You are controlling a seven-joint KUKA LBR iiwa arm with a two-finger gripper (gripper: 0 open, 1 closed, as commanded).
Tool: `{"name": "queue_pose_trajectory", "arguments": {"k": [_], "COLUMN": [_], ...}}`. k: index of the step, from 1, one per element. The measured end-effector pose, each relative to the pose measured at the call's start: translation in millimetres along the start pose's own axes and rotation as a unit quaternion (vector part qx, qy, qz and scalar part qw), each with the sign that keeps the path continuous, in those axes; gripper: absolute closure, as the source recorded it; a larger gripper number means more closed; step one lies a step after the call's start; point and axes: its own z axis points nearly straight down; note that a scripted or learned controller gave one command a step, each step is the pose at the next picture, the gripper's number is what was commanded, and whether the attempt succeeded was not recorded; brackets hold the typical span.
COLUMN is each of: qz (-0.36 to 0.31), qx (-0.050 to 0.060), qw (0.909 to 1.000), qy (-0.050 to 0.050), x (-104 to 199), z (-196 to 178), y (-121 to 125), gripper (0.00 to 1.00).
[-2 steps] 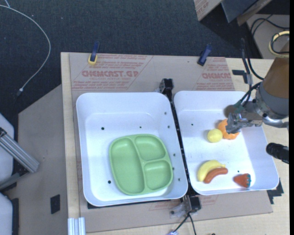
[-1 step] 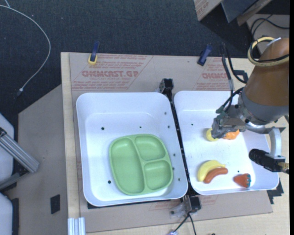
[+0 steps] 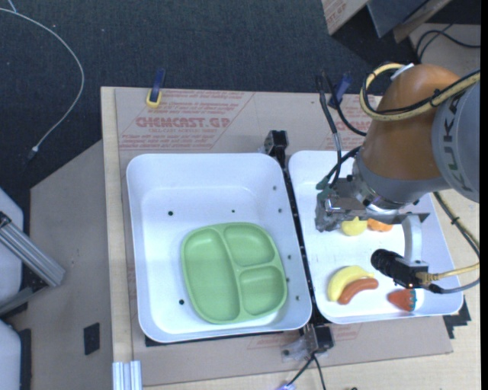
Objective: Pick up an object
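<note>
The arm (image 3: 427, 129) bends low over the right bin (image 3: 305, 171), gripper (image 3: 332, 213) beside a yellow toy (image 3: 353, 226); its grip can't be told.

Dark blue-grey carpet (image 3: 191, 38) fills the upper and left parts of the frame, with a thin white cable (image 3: 65, 42) curving across it at upper left. A brown cardboard sheet (image 3: 183, 118) printed with red lettering covers the bench top. At the left edge a metal rail (image 3: 27, 251) runs diagonally. A cardboard box (image 3: 343, 11) sits at the top right. The light is even and soft.
</note>
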Motion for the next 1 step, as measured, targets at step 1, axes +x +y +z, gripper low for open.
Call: {"name": "queue_pose_trajectory", "arguments": {"k": [1], "qz": [0.001], "qx": [0.001], "qw": [1.0], "qy": [-0.001], "x": [46.9], "z": [10.8], "y": [4.5], "gripper": [1.0]}}
